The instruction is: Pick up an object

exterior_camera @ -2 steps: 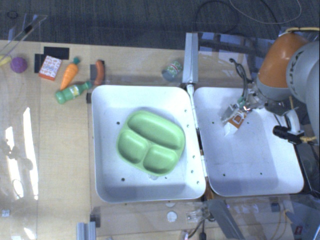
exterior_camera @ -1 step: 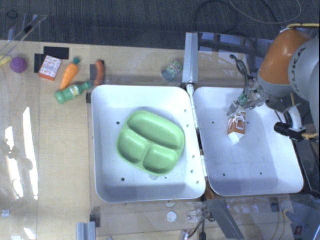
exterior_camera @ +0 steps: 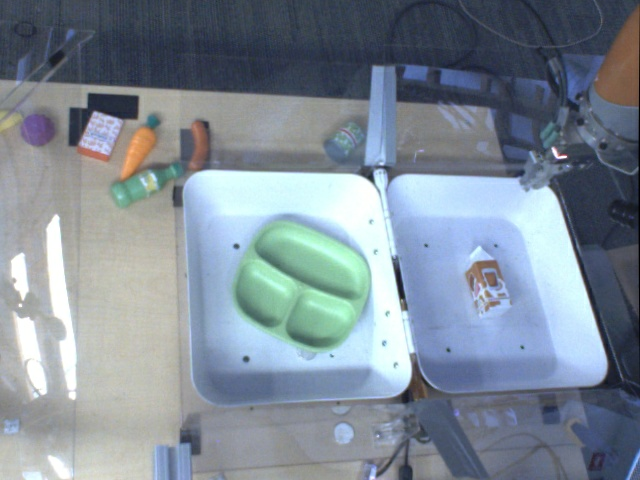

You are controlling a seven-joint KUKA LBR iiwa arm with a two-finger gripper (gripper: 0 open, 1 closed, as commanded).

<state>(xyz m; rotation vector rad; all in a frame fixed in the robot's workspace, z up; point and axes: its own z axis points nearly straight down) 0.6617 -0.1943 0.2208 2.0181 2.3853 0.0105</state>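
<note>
Grey arm [exterior_camera: 610,128], orange band [exterior_camera: 618,68] above wrist, metallic end effector [exterior_camera: 540,171], thin cables.

Bright, even overhead light — both white bins [exterior_camera: 200,298] nearly wash out. Pale window-like glare streaks the bench [exterior_camera: 60,268] at left; shadows soft, focus slightly mushy throughout.

No legible text, labels or numbers anywhere

A small orange-and-white carton [exterior_camera: 487,282] lies flat in the right bin [exterior_camera: 560,363].
</note>
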